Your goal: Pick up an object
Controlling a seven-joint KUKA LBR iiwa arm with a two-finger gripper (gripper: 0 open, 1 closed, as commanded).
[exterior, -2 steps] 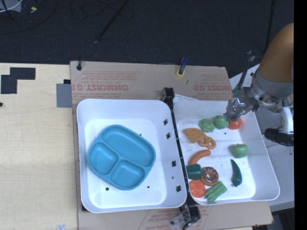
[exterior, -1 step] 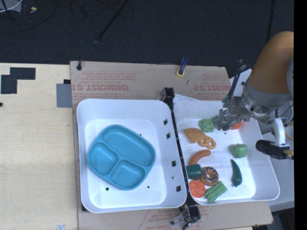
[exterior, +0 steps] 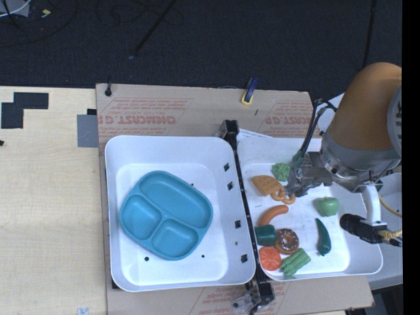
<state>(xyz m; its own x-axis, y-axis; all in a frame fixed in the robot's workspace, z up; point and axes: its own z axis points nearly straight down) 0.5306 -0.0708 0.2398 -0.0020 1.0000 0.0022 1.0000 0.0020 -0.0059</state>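
The dark two-finger gripper (exterior: 293, 188) hangs over a small orange pretzel-shaped toy (exterior: 284, 195); its opening I cannot tell, and the tan bread-like wedge (exterior: 267, 185) at nine o'clock may get nudged

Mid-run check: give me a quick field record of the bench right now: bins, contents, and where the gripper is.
left bin: holds a blue divided plate
right bin: holds toy foods
items in right bin: orange pastry piece, sausage, chocolate donut, green apple, dark green pepper, broccoli
gripper: low over the right bin, next to the orange pastry piece
grasp: cannot tell from this view
arm: reaches in from the right, orange band above the wrist
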